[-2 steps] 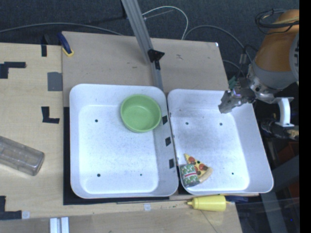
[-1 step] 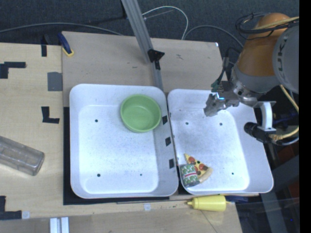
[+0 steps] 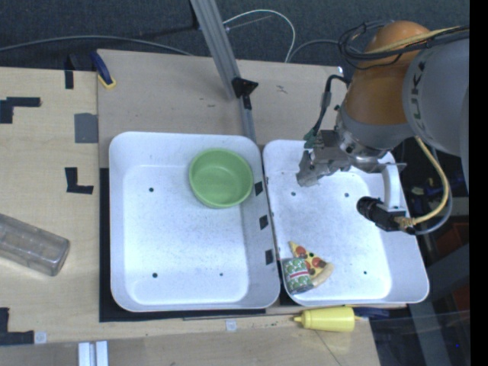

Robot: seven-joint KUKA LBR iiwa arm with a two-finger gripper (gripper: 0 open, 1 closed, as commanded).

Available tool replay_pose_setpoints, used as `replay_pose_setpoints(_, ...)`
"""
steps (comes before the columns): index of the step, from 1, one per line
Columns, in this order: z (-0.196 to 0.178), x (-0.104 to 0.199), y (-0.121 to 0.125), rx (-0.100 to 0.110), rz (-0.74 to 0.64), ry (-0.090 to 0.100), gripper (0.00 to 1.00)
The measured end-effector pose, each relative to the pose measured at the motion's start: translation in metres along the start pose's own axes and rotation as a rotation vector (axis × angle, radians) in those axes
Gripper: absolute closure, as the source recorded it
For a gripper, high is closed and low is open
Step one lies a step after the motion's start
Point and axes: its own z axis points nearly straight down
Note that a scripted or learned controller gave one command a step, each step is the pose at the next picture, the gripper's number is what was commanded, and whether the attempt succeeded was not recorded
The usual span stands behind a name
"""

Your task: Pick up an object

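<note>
With my gripper (image 3: 307,175) hovering over the right bin's (image 3: 347,227) far part, jaws' state unclear to me, I judged it best to descend squarely over the pizza-slice toy (image 3: 306,268) at its near-left corner.

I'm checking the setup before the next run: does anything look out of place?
Two things lie outside the bins: a yellow bottle on its side along the right bin's near edge, and a clear plastic container tipped over on the bench at far left.
</note>
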Motion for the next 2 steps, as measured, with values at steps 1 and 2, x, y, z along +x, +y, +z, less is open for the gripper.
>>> replay_pose_setpoints(1, -0.005, 0.052, -0.021, 0.001, 0.0, 0.0, 1.0)
replay_pose_setpoints(2, 0.015, 0.105, -0.038, 0.003, 0.001, -0.001, 1.0)
